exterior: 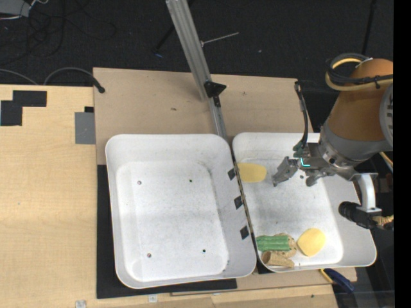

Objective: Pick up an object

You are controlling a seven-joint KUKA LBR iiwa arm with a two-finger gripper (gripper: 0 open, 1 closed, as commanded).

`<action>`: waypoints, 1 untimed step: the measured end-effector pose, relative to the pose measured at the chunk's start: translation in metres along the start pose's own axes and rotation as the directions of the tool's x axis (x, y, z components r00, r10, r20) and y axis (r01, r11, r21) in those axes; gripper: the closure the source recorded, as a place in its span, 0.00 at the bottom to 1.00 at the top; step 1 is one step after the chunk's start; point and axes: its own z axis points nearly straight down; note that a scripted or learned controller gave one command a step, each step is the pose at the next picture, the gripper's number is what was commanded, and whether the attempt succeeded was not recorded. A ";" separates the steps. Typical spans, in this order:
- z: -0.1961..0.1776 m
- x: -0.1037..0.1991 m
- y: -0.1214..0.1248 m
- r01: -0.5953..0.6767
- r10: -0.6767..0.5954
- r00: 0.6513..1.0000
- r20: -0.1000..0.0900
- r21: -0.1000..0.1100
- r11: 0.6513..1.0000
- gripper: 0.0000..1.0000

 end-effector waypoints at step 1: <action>0.064 0.004 -0.003 0.003 -0.003 1.000 -0.001 0.007 1.000 0.00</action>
